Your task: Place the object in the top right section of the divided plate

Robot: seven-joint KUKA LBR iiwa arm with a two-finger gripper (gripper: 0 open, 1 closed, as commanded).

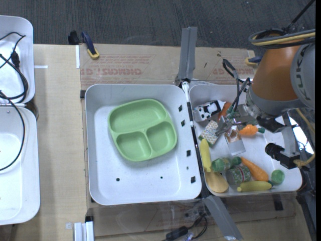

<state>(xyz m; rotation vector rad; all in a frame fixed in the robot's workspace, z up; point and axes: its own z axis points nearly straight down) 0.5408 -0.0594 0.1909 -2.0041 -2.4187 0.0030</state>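
Observation:
A green divided plate (143,129) lies in the left white bin (100,185). Its large section faces the far side and its two smaller sections face the near side. The right bin (296,179) holds several toy foods. My gripper (228,126) hangs low over that bin's middle, beside an orange carrot (248,130) and a patterned packet (210,132). Nothing is clearly held between its tips. A clear plastic piece (234,145) lies just below it.
The right bin also holds a black-and-white item (207,111), a yellow banana (205,154), a green piece (219,164), a can (238,174), another carrot (255,168), a second banana (255,186) and a green ball (277,176). A metal divider (188,59) stands between the bins.

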